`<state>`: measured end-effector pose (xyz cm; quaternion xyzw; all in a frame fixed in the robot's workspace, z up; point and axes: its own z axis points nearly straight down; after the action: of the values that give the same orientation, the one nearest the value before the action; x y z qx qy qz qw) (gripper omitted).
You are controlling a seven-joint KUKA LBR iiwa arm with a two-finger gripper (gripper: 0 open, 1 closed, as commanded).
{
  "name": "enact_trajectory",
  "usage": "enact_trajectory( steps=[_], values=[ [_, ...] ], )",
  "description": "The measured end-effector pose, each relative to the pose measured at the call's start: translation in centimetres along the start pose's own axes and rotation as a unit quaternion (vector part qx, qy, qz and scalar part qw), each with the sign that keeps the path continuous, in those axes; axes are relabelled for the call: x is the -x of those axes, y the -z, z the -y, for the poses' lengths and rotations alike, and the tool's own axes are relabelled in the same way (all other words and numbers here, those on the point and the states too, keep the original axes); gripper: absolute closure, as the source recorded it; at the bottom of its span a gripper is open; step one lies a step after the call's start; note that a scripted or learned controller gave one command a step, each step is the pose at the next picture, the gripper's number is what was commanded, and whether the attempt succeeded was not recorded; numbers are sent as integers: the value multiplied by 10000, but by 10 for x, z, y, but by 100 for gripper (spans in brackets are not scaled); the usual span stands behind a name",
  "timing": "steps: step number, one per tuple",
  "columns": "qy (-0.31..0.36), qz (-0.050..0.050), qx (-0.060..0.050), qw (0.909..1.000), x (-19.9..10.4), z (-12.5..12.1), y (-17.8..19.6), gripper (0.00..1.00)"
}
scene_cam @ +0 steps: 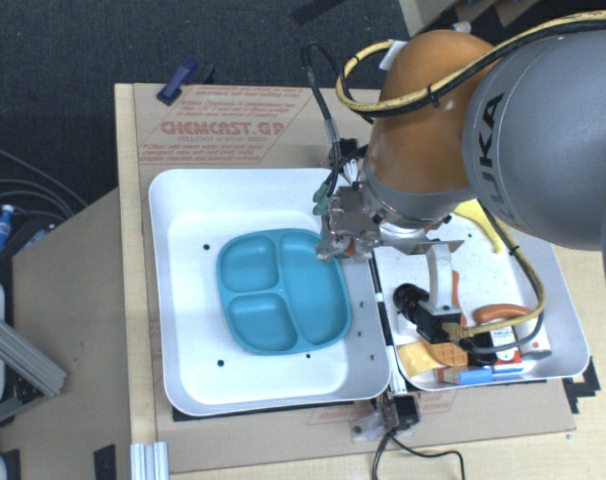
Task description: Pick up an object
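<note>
A blue divided plate lies flat in the left white bin. My gripper hangs low over the plate's upper right rim, close to the wall between the two bins. The grey arm and its orange band cover much of the right bin. At that bin's front lie a tan block, a blue marker and an orange-handled tool. Nothing shows held in the gripper.
A yellow item peeks out under the arm at the right bin's back. A thin red stick lies near the bracket. Brown cardboard lies behind the bins, with a blue clip at its far edge.
</note>
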<state>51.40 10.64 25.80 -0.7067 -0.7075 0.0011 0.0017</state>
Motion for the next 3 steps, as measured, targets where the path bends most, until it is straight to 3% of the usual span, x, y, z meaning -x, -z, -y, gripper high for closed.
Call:
enact_trajectory(
  steps=[1, 2, 3],
  values=[
    [-10, 7, 23, 10000, 33, -53, 5, 100],
    [-13, 13, 30, 10000, 118, -84, 15, 100],
    [-4, 0, 3, 10000, 83, -8, 4, 100]
  ],
)
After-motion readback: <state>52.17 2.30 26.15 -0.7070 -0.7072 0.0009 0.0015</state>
